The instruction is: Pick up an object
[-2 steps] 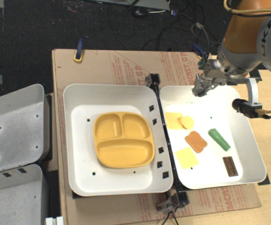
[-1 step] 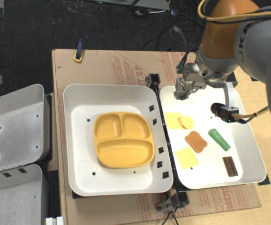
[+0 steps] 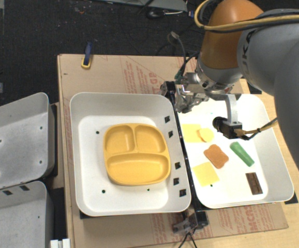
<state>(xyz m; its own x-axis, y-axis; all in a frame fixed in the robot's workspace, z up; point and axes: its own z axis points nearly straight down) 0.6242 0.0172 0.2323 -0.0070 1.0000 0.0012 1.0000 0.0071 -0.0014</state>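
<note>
The right white bin (image 3: 277, 165) holds several small items. A pale yellow square (image 3: 190, 133) touches a smaller orange-yellow piece (image 3: 206, 135). Below them lie a brown toast-like piece (image 3: 215, 156), a green stick (image 3: 241, 154), another yellow square (image 3: 206, 174) and a dark brown bar (image 3: 253, 183). My gripper (image 3: 183, 98) hangs over the far left corner of this bin, just above the pale yellow square and close to the wall between the bins. The wrist hides its tips. A black fitting (image 3: 226, 127) on a cable dangles from the wrist over the bin.
The left white bin (image 3: 82, 138) holds a yellow divided plate (image 3: 137, 154). Grey metal trays (image 3: 15, 138) stand off the bench to the left. A small blue and yellow tool (image 3: 87, 56) lies on the cardboard at the far left corner.
</note>
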